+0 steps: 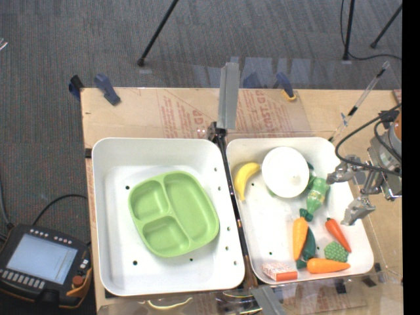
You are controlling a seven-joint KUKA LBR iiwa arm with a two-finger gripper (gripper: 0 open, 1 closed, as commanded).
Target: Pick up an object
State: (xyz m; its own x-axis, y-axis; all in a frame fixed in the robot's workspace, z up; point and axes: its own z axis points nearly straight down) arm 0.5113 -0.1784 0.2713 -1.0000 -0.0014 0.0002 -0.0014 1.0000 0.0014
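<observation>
A small orange carrot (338,234) lies slantwise near the right bin's (259,254) right wall, and we see it just down and left of the tool (350,195), its long axis running from upper left to lower right. Our tool hangs over that wall with its fingers spread apart, gripping nothing and touching nothing.

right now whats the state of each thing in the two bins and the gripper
green divided plate: upright, flat in left bin
white bowl: in right bin, seems upside down
banana: lying beside the bowl
green bottle: on its side
carrots: three, all lying flat
broccoli piece: resting between carrots
small box: flat at front edge
gripper: open, at right bin's edge, holding nothing
</observation>
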